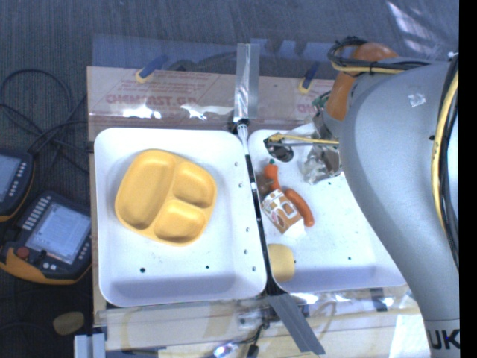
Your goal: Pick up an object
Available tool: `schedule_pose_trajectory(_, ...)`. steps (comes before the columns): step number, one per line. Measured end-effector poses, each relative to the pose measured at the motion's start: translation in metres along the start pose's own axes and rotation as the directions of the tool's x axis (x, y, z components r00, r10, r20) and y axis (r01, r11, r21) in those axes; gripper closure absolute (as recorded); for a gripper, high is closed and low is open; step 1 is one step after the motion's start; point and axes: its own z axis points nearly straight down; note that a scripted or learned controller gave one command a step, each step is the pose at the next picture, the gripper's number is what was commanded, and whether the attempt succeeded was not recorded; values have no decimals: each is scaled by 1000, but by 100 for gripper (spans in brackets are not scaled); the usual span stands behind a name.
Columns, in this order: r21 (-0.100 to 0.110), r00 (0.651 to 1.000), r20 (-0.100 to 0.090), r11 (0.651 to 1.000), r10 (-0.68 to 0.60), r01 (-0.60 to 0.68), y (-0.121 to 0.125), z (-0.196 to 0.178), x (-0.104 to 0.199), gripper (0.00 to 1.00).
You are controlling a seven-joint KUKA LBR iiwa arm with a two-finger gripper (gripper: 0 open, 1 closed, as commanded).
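Gripper [322,162] sits low over the far part of the right bin [350,263], aperture and contents indiscernible here, with nearest pick candidate the small printed carton [282,212] just left and nearer the camera, orange sausage-shaped toy [299,207] touching its right side.

This is a robot laboratory: a grey industrial arm [402,170], two white bins [119,274] on a bench, teach pendants [45,237] and cables [45,103] on carpet.
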Motion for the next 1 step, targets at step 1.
schedule_pose_trajectory(1, 5, 1000, -3, 1000, -6, 6, 48, 0, -11, 100)
